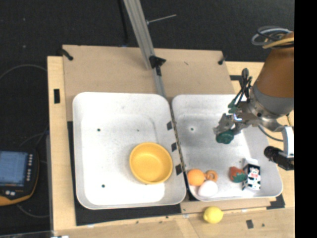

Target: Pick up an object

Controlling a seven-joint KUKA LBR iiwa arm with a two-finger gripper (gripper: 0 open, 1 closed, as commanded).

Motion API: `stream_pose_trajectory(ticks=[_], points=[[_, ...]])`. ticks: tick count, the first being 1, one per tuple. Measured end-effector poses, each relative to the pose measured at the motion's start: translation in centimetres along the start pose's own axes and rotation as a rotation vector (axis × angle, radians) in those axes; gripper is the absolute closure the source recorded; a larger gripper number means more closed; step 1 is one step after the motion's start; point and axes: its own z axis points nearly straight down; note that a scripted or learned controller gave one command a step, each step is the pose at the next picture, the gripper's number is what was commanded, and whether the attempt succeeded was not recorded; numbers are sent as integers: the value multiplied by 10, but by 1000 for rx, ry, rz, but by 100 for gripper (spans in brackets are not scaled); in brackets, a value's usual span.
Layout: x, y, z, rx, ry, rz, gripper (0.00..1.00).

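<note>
My gripper (226,131) hangs over the middle of the right bin (198,113), reaching in from the right. A small teal object (225,137) sits between its dark fingers, so the gripper is shut on it. Along the right bin's front edge lie an orange ball (195,176), a white egg-shaped object (208,188), a small orange piece (212,175), a red and green item (237,173) and a white and black box (253,177). In the left bin (99,128) a yellow bowl (151,162) rests near the front right.
A yellow lemon (213,214) lies on the bench in front of the right bin. A slanted metal pole (143,31) rises behind the bins' divide. A handheld pendant (15,175) lies off the bench at far left.
</note>
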Motion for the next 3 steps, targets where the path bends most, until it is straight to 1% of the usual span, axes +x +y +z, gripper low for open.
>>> stream_pose_trajectory(ticks=[1, 2, 3], points=[[48, -4, -1, 0, 2, -2, 100], [102, 1, 12, 2, 1, -1, 100], [151, -1, 19, 2, 1, -1, 100]])
